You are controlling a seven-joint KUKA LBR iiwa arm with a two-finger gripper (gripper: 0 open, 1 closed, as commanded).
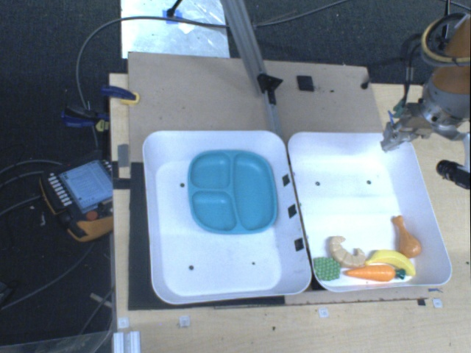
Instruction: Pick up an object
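a brown board [221,94] lay over the bench, and the two white bins sat on it side by side, their inner rims touching. the left bin [165,263] held a blue plate [233,191] with three compartments, set toward the bin's far edge and a little right of its middle; the rest of that bin's floor was bare white. the right bin [353,190] kept all its things along its near edge: a small green piece [327,268] in the near left corner, a pale tan curved piece [344,251] just beside it, an orange carrot [372,273] lying flat along the near rim, a yellow banana [391,259] touching the carrot from behind, and an orange-brown drumstick [406,237] near the right rim, tilted with its thin end pointing away.

the gripper [397,134] hung over the far right corner of the right bin, well apart from the things at the near edge. nothing was between its fingers, and i could not tell whether they were spread or closed.

a grey pole [243,31] slanted across the far side of the board. dark carpet [51,65] surrounded the bench, with black cables looping over it, a handheld controller [81,190] with a blue screen on the floor to the left, clamps [92,112] at the board's left edge, and a shiny sheet [173,17] beyond the far edge.
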